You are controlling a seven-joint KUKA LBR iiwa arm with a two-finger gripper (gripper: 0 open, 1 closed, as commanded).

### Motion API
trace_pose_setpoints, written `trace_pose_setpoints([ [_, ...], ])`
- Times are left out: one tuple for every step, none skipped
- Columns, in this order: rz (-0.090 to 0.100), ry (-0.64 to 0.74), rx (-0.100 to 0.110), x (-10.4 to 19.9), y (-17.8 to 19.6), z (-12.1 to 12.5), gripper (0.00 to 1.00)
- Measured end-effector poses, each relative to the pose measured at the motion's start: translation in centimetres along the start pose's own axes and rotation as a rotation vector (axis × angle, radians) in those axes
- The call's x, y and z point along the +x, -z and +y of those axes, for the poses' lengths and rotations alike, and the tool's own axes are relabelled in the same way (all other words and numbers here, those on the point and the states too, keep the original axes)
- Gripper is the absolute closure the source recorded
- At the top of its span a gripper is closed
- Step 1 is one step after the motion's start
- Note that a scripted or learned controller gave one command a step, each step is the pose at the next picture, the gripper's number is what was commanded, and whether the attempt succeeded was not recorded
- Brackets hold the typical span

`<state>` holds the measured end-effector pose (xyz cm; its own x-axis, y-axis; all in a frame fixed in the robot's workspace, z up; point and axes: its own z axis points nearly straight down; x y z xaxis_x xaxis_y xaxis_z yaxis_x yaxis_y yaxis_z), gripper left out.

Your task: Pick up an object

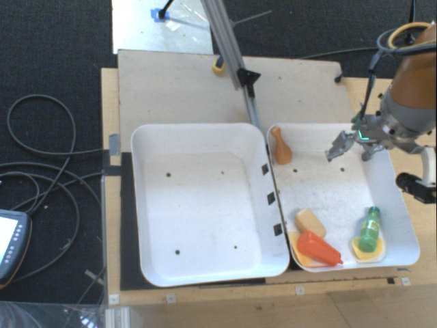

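Note:
My gripper (pixel 351 149) hangs over the far part of the right bin (pixel 403 203), its two grey fingers spread open with nothing between them. A brown drumstick-shaped toy (pixel 280 147) lies at the bin's far left corner, well left of the gripper. Along the near wall lie a tan block (pixel 311 222), an orange-red carrot-like piece (pixel 318 249), and a green bottle (pixel 369 229) resting on a yellow piece (pixel 367 251).
The left bin (pixel 198 203) sits beside the right one, divided by a shared rim with black clips (pixel 271 198). A grey pole (pixel 225 33) slants in from the top. Cables lie on the dark floor at left.

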<state>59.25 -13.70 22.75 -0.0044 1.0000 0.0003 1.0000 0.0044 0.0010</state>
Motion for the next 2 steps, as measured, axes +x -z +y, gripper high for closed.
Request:
trace_pose_setpoints([
  [0.001, -0.001, 0.005, 0.6, -6.1, 0.4, 0.0],
  [0.001, 0.002, 0.005, 1.4, -11.5, 0.9, 0.0],
])
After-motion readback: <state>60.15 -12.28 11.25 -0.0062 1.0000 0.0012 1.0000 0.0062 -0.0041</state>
